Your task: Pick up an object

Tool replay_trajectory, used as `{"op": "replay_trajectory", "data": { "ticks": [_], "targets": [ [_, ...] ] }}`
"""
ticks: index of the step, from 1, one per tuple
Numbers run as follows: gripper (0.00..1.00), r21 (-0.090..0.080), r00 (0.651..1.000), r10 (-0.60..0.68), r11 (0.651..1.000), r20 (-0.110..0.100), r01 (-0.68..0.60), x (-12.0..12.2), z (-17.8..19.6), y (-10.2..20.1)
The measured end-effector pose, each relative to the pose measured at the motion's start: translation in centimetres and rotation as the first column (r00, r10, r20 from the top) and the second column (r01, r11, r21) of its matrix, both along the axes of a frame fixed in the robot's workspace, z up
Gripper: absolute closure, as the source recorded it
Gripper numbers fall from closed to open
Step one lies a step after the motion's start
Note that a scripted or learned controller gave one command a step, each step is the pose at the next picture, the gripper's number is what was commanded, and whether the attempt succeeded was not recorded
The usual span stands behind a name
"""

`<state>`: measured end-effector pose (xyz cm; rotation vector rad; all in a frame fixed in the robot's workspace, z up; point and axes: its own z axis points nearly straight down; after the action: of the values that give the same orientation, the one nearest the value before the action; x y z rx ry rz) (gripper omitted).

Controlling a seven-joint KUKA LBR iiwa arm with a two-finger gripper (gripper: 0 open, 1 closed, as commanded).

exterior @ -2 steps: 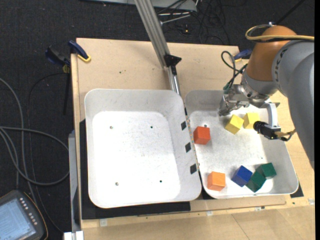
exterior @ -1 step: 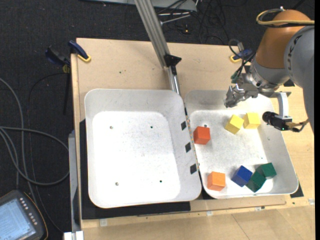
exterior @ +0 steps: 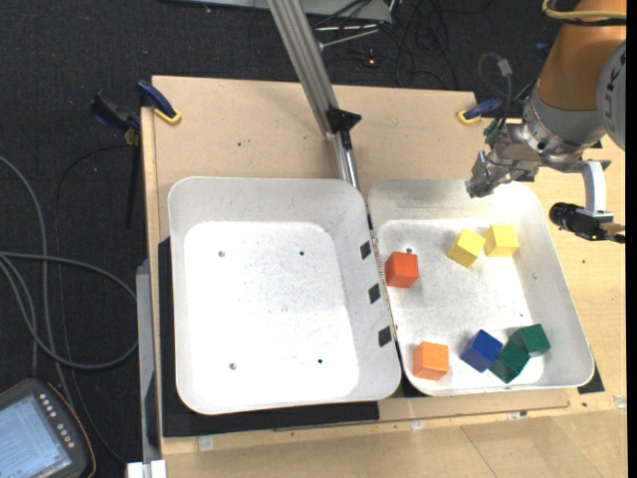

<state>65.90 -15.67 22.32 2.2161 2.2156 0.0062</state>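
The right bin [exterior: 557,297] holds several blocks. Two yellow blocks [exterior: 466,248] [exterior: 503,239] lie near its back. A red-orange block [exterior: 402,269] sits by the left wall, and an orange block [exterior: 431,359] lies near the front. A blue block [exterior: 484,351] and two green blocks [exterior: 534,340] [exterior: 512,359] cluster at the front right. My gripper [exterior: 482,184] hangs over the back rim of the right bin, above and behind the yellow blocks, with nothing visibly between its fingers.
The left bin [exterior: 199,217] stands beside the right one. A slanted metal pole [exterior: 311,68] runs down to the gap between the bins. Clamps [exterior: 159,103] [exterior: 478,113] sit at the bench's back corners. Cables lie on the floor at left.
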Motion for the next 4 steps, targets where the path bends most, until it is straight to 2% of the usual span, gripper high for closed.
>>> {"op": "replay_trajectory", "data": {
  "ticks": [1,2,3,4],
  "targets": [
    [1.0,0.001,1.0,0.003,1.0,-0.002,-0.003,0.1,3.0,0.0],
    [1.0,0.004,1.0,0.007,1.0,-0.008,-0.007,-2.6,3.8,4.7],
    [1.0,0.004,1.0,0.007,1.0,-0.011,-0.007,-5.2,2.2,9.2],
    [1.0,0.005,1.0,0.008,1.0,-0.01,-0.008,-8.0,2.9,14.0]
  ]
}}
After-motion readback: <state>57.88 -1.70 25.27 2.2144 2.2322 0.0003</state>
